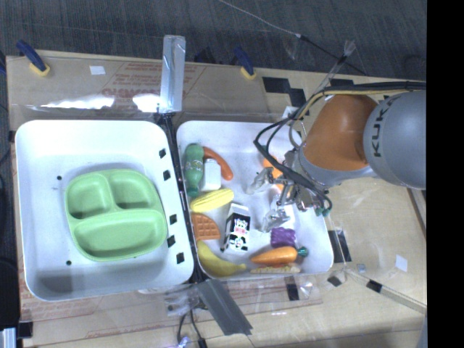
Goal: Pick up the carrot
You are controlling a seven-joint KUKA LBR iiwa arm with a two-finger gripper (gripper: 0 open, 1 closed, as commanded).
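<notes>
Fingers (279, 203) seemingly parted, unladen, above right bin (217, 130) with carrot (275, 255), banana (217, 263).

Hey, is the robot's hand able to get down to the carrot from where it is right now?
Probably yes. The hand hangs in the right bin just above the carrot, whose top lies uncovered. The purple toy touching it and the bin's near wall could crowd the grasp.

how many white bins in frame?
2. The left bin holds a green divided plate. The right bin holds the toy food, including the carrot near its front edge, with the arm reaching in.
</notes>
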